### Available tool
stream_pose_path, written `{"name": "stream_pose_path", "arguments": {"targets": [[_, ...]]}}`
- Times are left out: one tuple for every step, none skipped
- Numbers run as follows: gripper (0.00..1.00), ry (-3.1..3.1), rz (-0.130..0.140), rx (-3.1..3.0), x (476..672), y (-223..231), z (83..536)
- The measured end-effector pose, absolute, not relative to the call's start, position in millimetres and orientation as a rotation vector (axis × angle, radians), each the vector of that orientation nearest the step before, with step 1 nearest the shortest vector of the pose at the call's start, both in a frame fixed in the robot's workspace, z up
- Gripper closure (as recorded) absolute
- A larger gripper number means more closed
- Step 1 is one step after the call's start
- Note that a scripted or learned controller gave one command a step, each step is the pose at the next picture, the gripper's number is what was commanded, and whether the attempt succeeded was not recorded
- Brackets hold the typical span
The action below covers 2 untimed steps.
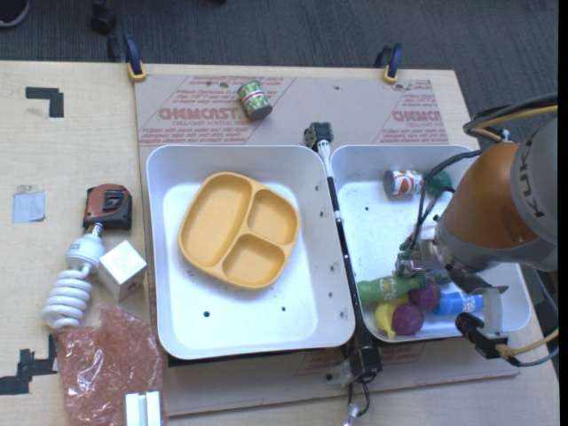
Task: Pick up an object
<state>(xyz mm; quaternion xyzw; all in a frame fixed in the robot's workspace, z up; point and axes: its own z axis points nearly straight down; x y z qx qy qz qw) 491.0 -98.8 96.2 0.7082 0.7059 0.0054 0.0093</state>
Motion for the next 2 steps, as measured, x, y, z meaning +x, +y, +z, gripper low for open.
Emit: {"name": "stream_pose_path", "arguments": {"targets": [[0.0, 2.223, -0.001, 2.218, 612.0, -96.5, 92.7], [0.0, 2.22, 0.0, 2.223, 539.2, -115.3, 92.4]]}}
